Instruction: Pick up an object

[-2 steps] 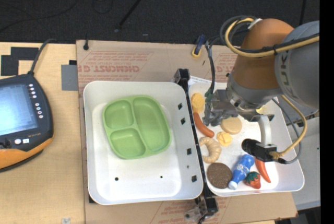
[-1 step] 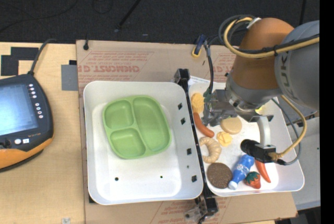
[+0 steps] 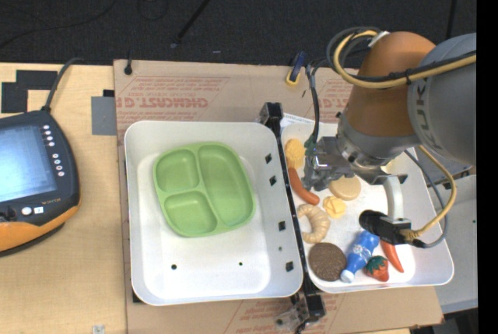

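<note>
Counter setup: cardboard-topped counter [image 3: 85,192] with two white bins sitting on it side by side

The left bin [image 3: 144,247] sits flat on the brown cardboard sheet [image 3: 194,95], which has red printing on it, upside down from this angle. The right bin [image 3: 436,266] is right next to it, touching or almost touching along a black divider strip [image 3: 282,184] between the two. Off at the counter's left edge there's a teach pendant [image 3: 31,177] with a lit screen and an orange-trimmed body, well apart from the bins. A blue and yellow clip [image 3: 296,69] sits at the cardboard's far edge.
</note>
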`<state>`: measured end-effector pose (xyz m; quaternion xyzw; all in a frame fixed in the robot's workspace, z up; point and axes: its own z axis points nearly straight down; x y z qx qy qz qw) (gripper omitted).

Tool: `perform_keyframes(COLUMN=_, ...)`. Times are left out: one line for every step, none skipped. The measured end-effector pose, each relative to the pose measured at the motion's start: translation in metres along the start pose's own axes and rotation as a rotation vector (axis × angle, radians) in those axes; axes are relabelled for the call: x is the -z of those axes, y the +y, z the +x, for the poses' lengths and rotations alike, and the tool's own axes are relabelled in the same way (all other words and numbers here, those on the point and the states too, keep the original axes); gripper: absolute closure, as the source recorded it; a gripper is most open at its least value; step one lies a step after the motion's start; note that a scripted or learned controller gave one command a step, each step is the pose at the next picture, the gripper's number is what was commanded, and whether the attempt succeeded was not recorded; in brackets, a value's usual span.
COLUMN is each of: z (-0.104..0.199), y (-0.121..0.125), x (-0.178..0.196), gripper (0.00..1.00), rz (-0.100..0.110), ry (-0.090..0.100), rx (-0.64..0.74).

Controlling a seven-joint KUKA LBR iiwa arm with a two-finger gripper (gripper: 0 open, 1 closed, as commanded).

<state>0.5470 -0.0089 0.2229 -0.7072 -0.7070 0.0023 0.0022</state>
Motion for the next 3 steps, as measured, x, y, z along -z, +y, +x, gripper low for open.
perform_keyframes(z=0.011, y=-0.001, x=0.013, gripper=1.0, rz=-0.005, ry=0.001, rx=0.001)
perform_keyframes(z=0.013, y=0.001, x=0.012, gripper=1.0, rz=-0.004, ry=0.0, rx=0.001)
perform_keyframes(z=0.012, y=0.003, x=-0.007, gripper=1.0, rz=0.001, ry=0.0, rx=0.0)
